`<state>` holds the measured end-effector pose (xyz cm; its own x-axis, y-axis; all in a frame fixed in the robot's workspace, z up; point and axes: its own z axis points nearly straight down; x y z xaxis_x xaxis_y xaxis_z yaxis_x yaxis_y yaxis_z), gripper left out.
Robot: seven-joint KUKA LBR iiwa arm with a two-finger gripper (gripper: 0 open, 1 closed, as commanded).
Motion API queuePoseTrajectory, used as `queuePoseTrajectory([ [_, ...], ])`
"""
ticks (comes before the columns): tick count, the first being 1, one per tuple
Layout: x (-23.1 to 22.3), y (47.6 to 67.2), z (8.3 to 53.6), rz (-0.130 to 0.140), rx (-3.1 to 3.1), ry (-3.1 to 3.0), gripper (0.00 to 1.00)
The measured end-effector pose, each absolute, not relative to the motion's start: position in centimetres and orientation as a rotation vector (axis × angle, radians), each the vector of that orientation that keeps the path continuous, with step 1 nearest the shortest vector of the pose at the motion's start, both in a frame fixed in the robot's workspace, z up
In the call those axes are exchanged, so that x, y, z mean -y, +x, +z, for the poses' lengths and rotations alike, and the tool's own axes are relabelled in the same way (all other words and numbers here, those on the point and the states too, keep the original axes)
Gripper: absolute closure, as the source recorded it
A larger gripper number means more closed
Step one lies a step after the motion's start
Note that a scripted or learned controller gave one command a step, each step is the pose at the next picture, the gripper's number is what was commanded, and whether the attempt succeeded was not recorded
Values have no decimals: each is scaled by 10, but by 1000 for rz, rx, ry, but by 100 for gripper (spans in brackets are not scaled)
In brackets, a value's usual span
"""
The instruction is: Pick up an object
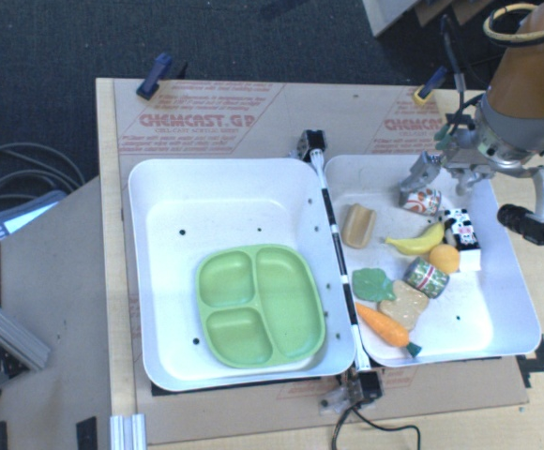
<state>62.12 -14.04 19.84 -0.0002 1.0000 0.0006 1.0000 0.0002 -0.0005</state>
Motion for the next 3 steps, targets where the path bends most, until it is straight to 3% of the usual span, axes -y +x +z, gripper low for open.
queuePoseTrajectory([
  [1, 165, 628, 105, -15, 2231, -2222, 0],
  [2, 179, 667, 85, -1, 2224, -2221, 0],
  [3, 179, 668, 96, -3, 2228, -2223, 100],
])
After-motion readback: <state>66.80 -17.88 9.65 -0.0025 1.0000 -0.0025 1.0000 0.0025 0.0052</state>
